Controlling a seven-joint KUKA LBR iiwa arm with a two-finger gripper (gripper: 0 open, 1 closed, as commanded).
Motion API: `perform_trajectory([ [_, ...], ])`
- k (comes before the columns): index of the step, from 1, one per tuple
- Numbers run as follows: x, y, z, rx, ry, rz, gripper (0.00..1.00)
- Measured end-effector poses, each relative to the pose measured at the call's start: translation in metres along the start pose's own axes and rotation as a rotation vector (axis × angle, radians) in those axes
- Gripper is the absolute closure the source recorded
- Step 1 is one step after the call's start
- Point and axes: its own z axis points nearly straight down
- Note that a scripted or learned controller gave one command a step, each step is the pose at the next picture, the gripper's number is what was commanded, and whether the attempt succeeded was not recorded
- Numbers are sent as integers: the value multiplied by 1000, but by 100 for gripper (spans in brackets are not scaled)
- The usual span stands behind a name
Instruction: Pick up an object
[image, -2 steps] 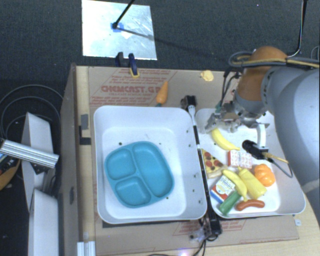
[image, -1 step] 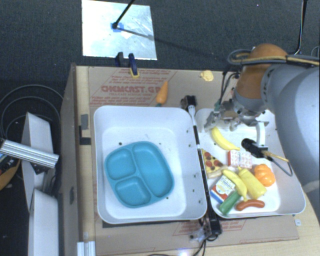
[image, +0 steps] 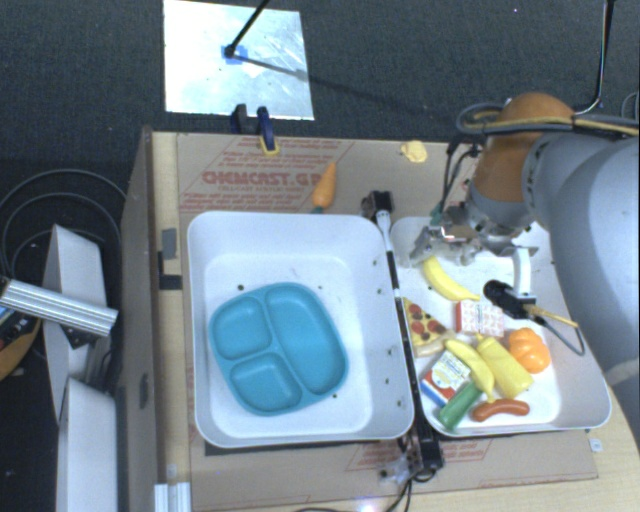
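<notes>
Cardboard covers the surface (image: 260, 165), which carries two white bins side by side. The grey arm (image: 590, 220) reaches in from the right over the right bin (image: 582, 400). The left bin (image: 300, 226) holds a blue divided plate (image: 277, 347), lying flat near its middle. The gripper (image: 455, 245) hangs over the far end of the right bin; whether it is open or closed cannot be made out, and nothing can be seen held in it. Just below it in this view lies a toy banana (image: 447, 280), apart from the gripper. Nearer the camera the same bin is crowded with toy food: an orange fruit (image: 528, 348), a pizza slice (image: 425, 328), a red sausage (image: 500, 409) and a green cucumber (image: 457, 405). A toy carrot (image: 324, 187) lies on the cardboard beyond the left bin.
</notes>
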Motion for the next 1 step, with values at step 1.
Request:
perform_trajectory([
  [1,0,1,-12,-3,-1,-3,100],
])
